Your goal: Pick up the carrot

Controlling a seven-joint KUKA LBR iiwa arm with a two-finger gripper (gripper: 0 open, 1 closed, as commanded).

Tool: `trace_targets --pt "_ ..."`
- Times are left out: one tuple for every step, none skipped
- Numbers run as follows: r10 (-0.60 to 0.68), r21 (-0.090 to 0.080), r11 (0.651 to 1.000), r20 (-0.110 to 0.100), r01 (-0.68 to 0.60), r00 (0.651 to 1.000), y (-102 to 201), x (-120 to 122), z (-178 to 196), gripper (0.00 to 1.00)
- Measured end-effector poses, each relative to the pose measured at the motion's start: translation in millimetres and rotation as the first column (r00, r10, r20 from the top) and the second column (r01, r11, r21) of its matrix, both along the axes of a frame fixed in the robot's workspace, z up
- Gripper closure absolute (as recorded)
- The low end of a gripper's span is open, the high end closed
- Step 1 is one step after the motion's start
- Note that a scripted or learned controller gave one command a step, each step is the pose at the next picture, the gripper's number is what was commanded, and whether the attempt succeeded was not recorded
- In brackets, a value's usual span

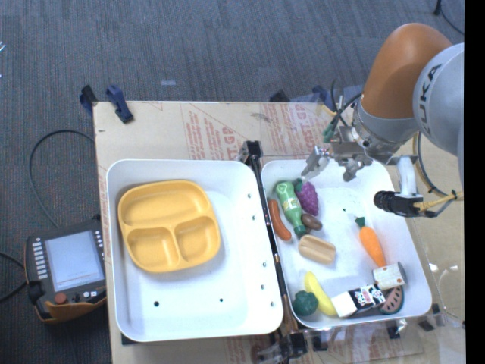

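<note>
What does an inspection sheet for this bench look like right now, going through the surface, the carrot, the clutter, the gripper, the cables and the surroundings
Surface: left bin and right bin, side by side.
Job's things: carrot lying loose in the right bin.
Clutter: yellow tray in the left bin; green bottle, grapes, hot dog, banana by the carrot.
Grippers: gripper open over the right bin's far edge, holding nothing.
Cables: black cable on the floor.
Surroundings: pendant, grey carpet.

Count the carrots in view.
1. The carrot lies in the right bin, toward its right side, greens pointing to the far end. Another could hide under the arm at the bin's far end.
</note>
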State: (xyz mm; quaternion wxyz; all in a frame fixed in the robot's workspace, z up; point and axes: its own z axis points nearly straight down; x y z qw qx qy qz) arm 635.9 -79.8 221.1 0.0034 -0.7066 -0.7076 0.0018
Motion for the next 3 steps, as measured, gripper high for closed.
trace_targets --pt "0.316 0.002 0.949 -0.001 -0.316 0.949 -97.7 -59.1 -46.9 0.0" --pt "0.429 -0.015 0.903 0.016 -0.429 0.903 -120.2 -66.5 -128.1 0.0" --pt "0.418 0.003 0.909 0.006 -0.418 0.909 -118.0 -71.1 -127.0 1.0"
